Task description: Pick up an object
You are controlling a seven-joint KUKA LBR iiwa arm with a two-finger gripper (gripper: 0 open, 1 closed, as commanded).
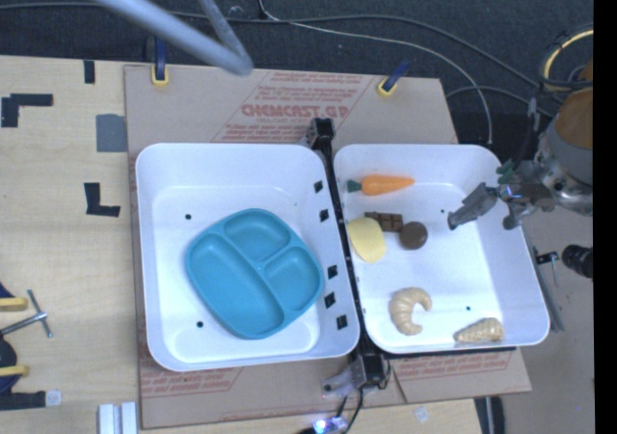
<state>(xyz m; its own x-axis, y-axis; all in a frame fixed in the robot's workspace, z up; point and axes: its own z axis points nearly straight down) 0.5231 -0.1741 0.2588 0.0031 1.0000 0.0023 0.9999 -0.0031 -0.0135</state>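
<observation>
Objects for the pick lie in the right bin point(511, 258), and you can go through them by size after the bigger things around them. The tabletop point(58, 258) carries 2 white bins side by side on a brown board point(289, 104). The left bin point(154, 181) holds a blue divided tray point(253, 272), the largest item you see. In the right bin, the carrot point(386, 185) lies near the far wall, the croissant point(410, 311) sits toward the near side, and a pale shell-like pastry point(480, 331) rests in the near right corner. A yellow piece point(367, 240) lies by the left wall, touching a brown chocolate bar point(387, 223), with a small dark ball point(414, 235) just beside them. Your arm point(569, 143) reaches in from the right, and the pincer point(490, 204) hangs over the bin's right side with its fingers spread apart, nothing between them, well apart from every item.
</observation>
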